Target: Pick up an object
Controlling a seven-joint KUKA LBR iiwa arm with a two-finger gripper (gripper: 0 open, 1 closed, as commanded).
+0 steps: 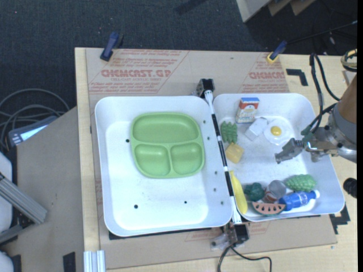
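Small toys scattered across the right shallow white bin (326, 177): fried-egg piece (276, 131), little white-and-red carton (248, 110), yellow wedge (234, 152), green leafy piece (229, 131), yellow banana (238, 192), watermelon slice (268, 208), blue bottle (296, 199), bumpy green piece (300, 182). Dark two-finger claw (282, 154) spread, pinching nothing, hanging just right of the egg. Green three-part plastic tray (168, 144) lying in the left white bin (110, 174) on the brown desk (176, 69).

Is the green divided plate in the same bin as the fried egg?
No, the green divided plate lies in the left bin; the fried egg is in the right bin.
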